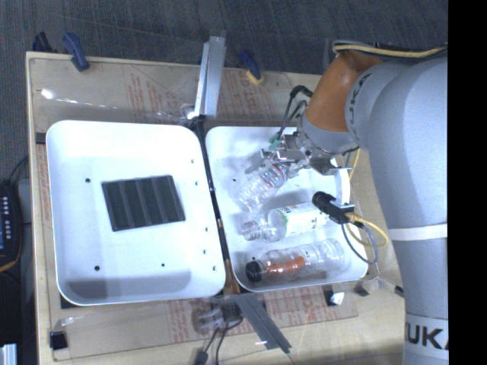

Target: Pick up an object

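- Because the arm (pixel 403 158) reaches in from the right and bends down over the right bin (pixel 221 147), you see the gripper (pixel 288 152) sitting low at that bin's far end, right at the top of a clear crumpled bottle (pixel 260 185).
- You cannot tell from this slanted overhead view how wide the tool stands or whether it has anything in its grasp; the wrist body hides that part.
- Judging by where the tool hangs, the crumpled bottle is the likely target: it lies directly below and to the left of the gripper, slanting away from it.
- Beyond that one, nearer the camera, you have a white-labelled bottle (pixel 293 223) lying on its side, and further still a clear bottle with reddish contents (pixel 293 263) along the near wall.
- Look at the target itself: transparent, dented, ribbed plastic, shiny against the white floor, so its edges read faintly.
- To the tool's left, well apart, the left bin (pixel 68 150) carries a dark ribbed pad (pixel 143 202).
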Available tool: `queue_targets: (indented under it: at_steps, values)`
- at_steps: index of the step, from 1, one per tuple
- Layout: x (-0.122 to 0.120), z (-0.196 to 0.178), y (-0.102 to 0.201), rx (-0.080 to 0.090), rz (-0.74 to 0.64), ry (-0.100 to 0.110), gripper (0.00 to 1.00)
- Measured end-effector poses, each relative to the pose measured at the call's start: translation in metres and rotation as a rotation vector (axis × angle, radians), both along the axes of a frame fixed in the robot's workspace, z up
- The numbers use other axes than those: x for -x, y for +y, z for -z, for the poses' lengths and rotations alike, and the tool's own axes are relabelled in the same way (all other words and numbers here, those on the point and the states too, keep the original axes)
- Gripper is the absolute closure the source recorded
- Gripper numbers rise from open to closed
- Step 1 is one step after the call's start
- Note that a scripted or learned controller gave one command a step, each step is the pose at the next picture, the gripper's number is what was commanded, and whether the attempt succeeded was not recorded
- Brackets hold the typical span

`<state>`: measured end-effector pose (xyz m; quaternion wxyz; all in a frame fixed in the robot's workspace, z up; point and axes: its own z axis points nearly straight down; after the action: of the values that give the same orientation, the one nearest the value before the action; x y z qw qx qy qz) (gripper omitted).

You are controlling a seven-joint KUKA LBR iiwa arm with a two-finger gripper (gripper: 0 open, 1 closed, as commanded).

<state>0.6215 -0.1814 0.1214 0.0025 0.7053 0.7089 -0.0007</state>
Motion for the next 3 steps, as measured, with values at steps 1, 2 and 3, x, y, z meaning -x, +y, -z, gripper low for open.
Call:
queue_targets:
  at_steps: [1, 2, 3]
  values:
    - [0.018, -0.057, -0.003, -0.004, 0.292, 0.004, 0.00]
    - [0.018, -0.066, -0.002, -0.005, 0.286, 0.006, 1.00]
    - [0.017, -0.029, -0.003, -0.006, 0.412, 0.008, 1.00]
